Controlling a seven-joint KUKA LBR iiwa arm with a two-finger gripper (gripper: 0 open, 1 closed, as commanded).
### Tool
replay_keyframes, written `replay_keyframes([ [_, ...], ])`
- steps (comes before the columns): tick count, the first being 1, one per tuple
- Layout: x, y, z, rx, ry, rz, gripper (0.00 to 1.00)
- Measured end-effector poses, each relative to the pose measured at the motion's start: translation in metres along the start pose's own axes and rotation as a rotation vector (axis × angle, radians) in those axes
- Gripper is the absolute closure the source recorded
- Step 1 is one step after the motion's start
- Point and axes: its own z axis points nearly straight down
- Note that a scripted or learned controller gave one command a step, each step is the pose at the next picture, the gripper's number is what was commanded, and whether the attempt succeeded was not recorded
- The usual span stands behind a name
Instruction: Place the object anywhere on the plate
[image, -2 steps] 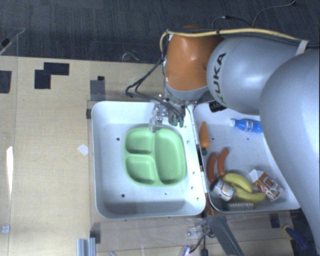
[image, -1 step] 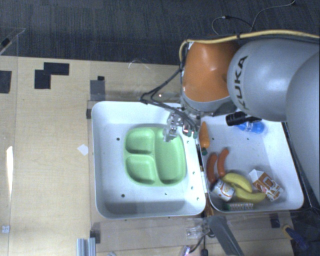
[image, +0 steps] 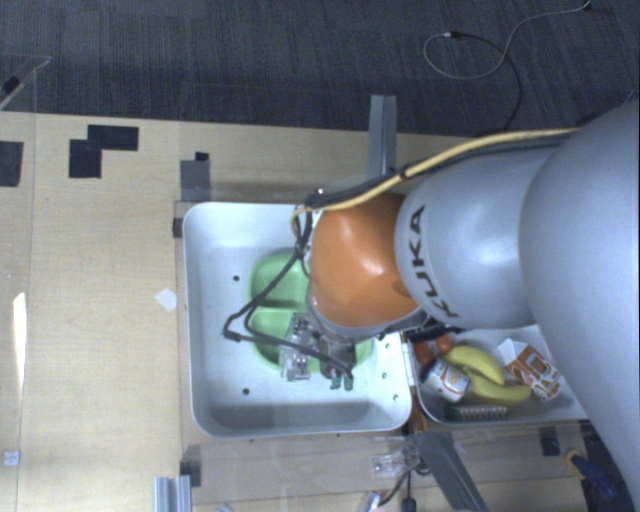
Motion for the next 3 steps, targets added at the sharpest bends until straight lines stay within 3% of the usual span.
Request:
replay_keyframes([
  [1, -0.004, 0.064, 0.047, -0.009, -0.023, -0.164, 1.0],
  [2, -0.008, 0.057, -0.017, -0.001, -0.004, 0.037, 1.0],
  [3, 0.002, 0.063, -0.087, -0.002, -0.006, 0.316, 1.0],
])
